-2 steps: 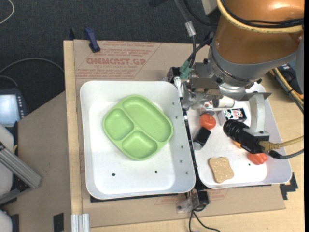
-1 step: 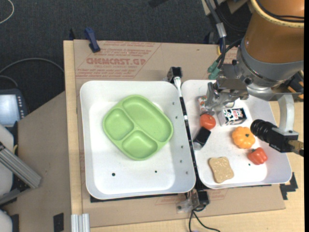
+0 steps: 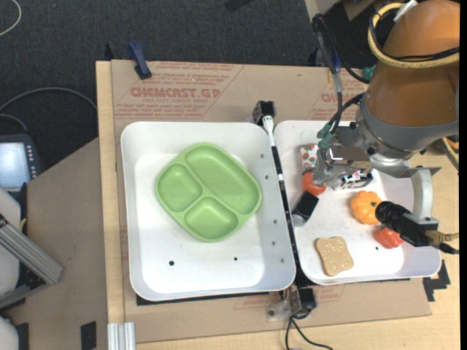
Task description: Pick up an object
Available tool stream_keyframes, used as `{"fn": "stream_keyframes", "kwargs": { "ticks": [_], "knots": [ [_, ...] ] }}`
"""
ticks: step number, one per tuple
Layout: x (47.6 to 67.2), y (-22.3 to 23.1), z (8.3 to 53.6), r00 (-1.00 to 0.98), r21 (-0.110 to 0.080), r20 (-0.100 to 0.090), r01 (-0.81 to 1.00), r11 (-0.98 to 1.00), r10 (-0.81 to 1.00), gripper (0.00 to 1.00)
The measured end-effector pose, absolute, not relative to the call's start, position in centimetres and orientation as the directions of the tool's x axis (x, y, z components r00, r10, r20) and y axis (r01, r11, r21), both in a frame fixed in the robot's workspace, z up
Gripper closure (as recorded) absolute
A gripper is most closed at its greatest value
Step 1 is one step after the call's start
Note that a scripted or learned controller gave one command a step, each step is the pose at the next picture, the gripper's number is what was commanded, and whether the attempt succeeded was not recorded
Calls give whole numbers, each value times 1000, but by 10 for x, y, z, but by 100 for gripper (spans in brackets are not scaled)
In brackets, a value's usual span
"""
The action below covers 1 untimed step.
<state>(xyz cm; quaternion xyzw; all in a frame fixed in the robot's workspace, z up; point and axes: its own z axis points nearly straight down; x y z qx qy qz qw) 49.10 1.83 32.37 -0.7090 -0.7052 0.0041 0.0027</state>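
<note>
Camera view gripper (image 3: 326,172): finger state, cannot tell.
Toast slice (image 3: 334,255): light, stiff; pinch across its narrow edges.

The two bins (image 3: 139,217) look like smooth white plastic with a slight sheen. In the left one the green tray (image 3: 209,191) is smooth, moulded plastic with a soft gloss. The surface (image 3: 182,86) under them looks like matt brown cardboard or paper sheet with red print. The arm's orange band (image 3: 419,28) is glossy and smooth, and the grey shell (image 3: 408,122) below it has a satin finish. In the right bin the toast piece (image 3: 334,255) looks matt and grainy, while the orange thing (image 3: 364,205) shines like plastic. The floor (image 3: 146,13) is dark, rough carpet.
</note>
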Motion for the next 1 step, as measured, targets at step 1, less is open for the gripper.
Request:
{"fn": "stream_keyframes", "kwargs": {
  "ticks": [1],
  "knots": [
    [478,86,307,-7,-5,2,1000,7,1000,100]
  ]
}}
